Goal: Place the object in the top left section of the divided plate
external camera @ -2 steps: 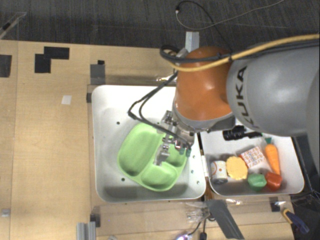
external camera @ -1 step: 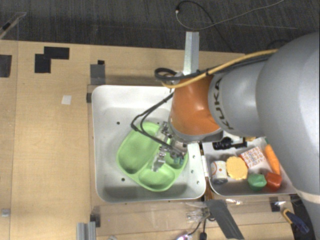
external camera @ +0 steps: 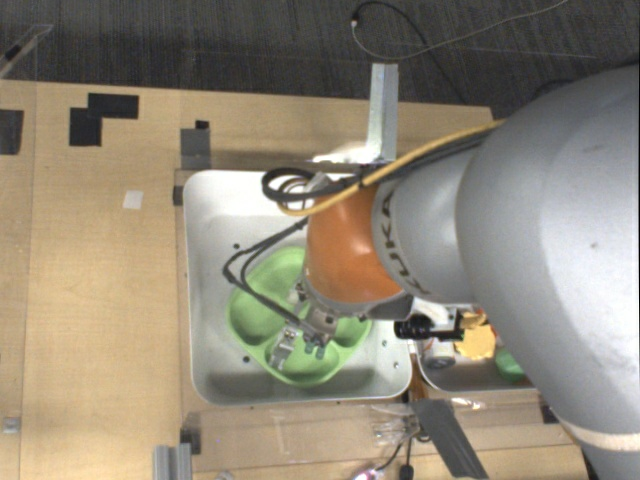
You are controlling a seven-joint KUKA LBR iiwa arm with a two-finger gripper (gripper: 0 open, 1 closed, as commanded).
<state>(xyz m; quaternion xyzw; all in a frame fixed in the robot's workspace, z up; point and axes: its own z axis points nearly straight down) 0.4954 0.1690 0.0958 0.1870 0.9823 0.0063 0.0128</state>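
Risk first: the gripper (external camera: pixel 302 346) hangs over the lower right part of the green plate (external camera: pixel 255 313), not its top left section; a release here would likely drop the object into the wrong compartment or onto a divider; a low sideways move could also push the plate, since it sits loose in the white bin (external camera: pixel 200 268). A looped black cable (external camera: pixel 285 183) above the plate might snag. The object itself cannot be made out; it may be hidden under the wrist; a yellow thing (external camera: pixel 478 340) and a green thing (external camera: pixel 508 364) lie well to the right of the plate. The arm (external camera: pixel 350 248) reaches in from the plate's right, orange band just above the plate, wrist pointing down; whether its grip is spread or closed cannot be told.
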